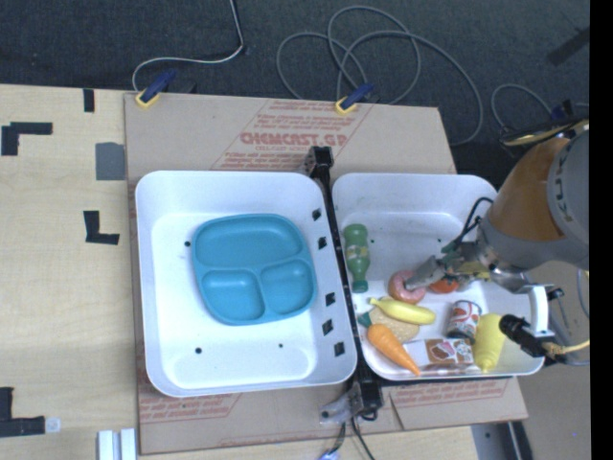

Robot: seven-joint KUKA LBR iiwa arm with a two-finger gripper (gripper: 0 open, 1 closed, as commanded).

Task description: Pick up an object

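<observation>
Gripper (428, 278) was low in right bin (412, 195), at pink donut (402, 286) (finger state: cannot tell). Nothing lifted; pick not done.

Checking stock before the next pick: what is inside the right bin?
The right bin holds a green bottle, pink ring, banana, carrot, small can, yellow item and brown packet. The arm covers whatever lies beneath it.

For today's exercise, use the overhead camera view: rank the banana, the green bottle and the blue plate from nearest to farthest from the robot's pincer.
Pincer sits low in the right bin.
1. Banana: right bin, just below-left of the pincer.
2. Green bottle: right bin, by the divider.
3. Blue plate: left bin, farthest.
</observation>
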